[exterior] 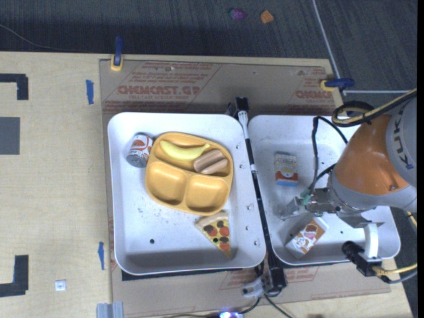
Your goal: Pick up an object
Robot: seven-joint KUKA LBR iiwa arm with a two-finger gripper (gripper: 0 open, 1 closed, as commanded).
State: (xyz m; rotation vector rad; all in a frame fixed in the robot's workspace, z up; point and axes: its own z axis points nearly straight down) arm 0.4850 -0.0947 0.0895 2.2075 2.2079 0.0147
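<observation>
Packet (307, 236), orange and white, lies near the right bin's (387, 244) front edge beside the tool (296, 207); its grip state can't be told; pale wooden counter (53, 197).

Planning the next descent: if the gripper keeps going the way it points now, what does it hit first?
Likely bare floor of the right bin; the gripper points down-left, just above the small carton. Depth is unclear.

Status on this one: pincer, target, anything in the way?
Pincer low in right bin, fingers unreadable. Small packet just below it, not held. Carton sits apart.
</observation>
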